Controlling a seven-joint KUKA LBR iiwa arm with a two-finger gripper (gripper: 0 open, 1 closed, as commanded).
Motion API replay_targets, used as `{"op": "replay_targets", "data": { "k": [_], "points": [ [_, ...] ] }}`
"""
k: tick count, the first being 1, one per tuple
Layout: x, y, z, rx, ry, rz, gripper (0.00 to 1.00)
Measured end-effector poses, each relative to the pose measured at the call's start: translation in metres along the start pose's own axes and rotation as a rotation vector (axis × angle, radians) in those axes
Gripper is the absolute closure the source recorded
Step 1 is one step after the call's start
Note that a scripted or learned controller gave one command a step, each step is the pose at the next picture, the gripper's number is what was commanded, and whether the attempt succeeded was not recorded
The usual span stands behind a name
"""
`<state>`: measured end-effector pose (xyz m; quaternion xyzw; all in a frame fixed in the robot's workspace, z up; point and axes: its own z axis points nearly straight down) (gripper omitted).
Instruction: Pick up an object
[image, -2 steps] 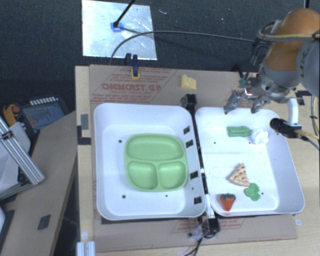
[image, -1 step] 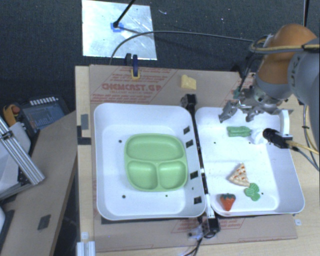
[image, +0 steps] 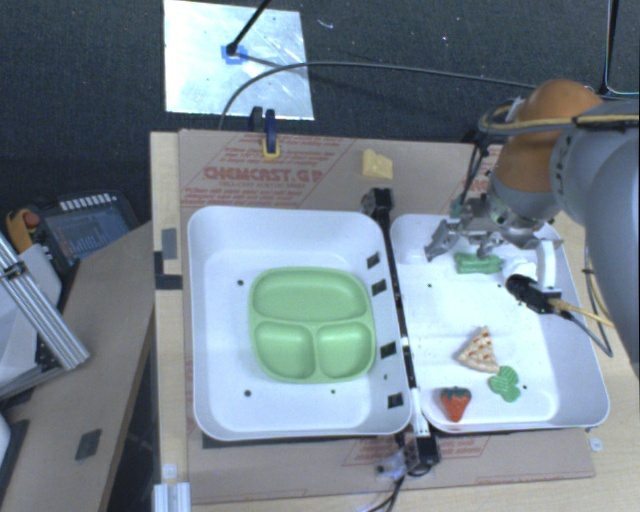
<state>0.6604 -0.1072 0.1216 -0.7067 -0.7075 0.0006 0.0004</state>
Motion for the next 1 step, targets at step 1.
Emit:
{"op": "replay_targets", "data": {
  "k": [1],
  "points": [
    [-0.0002, 0.0017, -0.0148, -0.007, -0.001, 0.000, 1.00]
  ]
}}
